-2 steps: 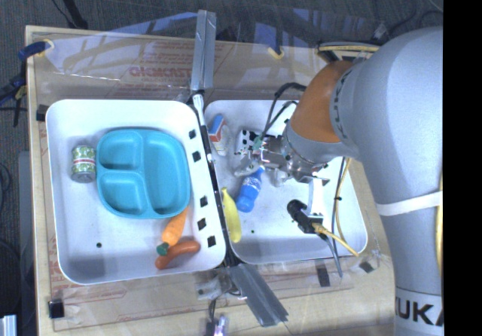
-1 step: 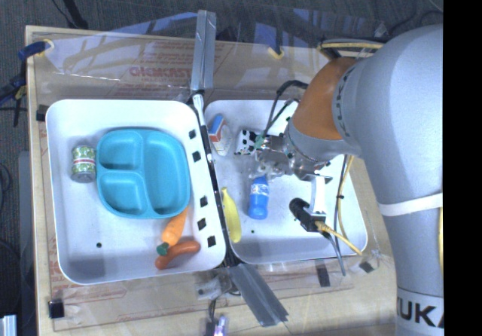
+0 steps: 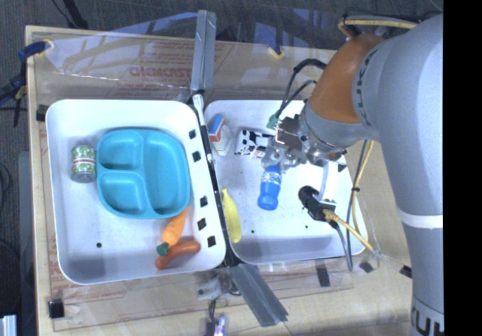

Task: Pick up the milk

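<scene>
Looking down at a slant on a wooden surface [image 3: 45,267] that carries two shallow white bins side by side. The left bin [image 3: 64,252] holds a blue divided plate [image 3: 143,171] near its middle, a small tin can [image 3: 83,163] just beside the plate's left edge, and an orange carrot [image 3: 175,229] lying at the plate's lower right corner, with a second reddish-orange vegetable [image 3: 178,250] just below it. The right bin [image 3: 290,252] holds a yellow banana [image 3: 231,215] along its left wall and a blue plastic bottle [image 3: 269,187] lying near the middle. The milk [image 3: 218,133], a small carton with a blue and orange face, stands in the upper left corner of the right bin, close against the wall between the two bins. A black-and-white patterned object [image 3: 248,142] sits just to its right. The grey arm [image 3: 410,101] with an orange band reaches in from the right, and its hand [image 3: 282,142] hangs over the upper middle of the right bin, above the bottle's top and apart from the milk. It is not possible to tell how the hand is set.
</scene>
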### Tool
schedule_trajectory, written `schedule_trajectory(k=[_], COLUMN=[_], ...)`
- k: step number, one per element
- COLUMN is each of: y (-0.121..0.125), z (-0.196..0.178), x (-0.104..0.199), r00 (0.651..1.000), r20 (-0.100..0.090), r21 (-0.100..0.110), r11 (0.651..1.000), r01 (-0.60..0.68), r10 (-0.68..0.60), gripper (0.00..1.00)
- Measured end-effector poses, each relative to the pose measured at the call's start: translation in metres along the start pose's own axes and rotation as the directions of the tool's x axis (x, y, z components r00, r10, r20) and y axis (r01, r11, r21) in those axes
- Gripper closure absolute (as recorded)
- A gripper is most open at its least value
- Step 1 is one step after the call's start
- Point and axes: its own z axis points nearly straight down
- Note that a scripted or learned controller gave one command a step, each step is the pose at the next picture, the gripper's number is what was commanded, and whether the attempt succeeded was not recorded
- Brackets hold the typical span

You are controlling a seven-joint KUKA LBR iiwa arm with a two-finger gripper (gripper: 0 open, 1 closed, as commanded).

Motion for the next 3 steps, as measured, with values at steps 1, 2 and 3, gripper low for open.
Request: schedule_trajectory(k=[1, 2, 3], y=[0.0, 0.0, 0.001], z=[-0.009, -0.018, -0.027], x=[0.001, 0.002, 0.003], r00=[1.0, 1.0, 1.0], r20=[0.0, 0.0, 0.0], r21=[0.004, 0.008, 0.011], r11=[1.0, 1.0, 1.0], r01=[0.007, 0.015, 0.022], r10=[-0.007, -0.015, -0.022], gripper=[1.0, 1.0, 1.0])
